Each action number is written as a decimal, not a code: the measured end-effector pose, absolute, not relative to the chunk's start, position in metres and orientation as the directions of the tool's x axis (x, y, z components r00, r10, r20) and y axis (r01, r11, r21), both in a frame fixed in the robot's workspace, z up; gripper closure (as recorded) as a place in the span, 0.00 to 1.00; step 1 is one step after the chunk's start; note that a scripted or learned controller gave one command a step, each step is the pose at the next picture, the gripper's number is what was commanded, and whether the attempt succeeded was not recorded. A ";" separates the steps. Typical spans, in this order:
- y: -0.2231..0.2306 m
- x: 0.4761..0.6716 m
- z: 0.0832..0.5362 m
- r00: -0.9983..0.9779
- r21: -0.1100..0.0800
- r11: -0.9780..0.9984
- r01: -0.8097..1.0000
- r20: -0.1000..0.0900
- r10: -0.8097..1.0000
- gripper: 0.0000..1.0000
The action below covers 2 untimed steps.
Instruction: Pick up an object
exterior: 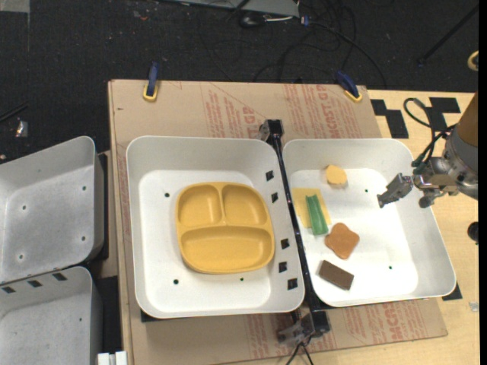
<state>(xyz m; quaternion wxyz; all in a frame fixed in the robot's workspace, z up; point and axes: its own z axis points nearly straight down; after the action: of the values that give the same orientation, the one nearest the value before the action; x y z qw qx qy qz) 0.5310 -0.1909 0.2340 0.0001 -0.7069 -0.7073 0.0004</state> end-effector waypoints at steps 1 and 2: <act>-0.195 0.528 0.190 0.002 -0.003 -0.002 1.000 0.001 1.000 0.00; -0.194 0.530 0.146 0.001 -0.004 -0.001 1.000 0.001 1.000 0.00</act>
<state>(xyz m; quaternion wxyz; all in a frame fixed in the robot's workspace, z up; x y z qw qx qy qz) 0.5304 -0.1940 0.1461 0.0018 -0.7075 -0.7067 0.0010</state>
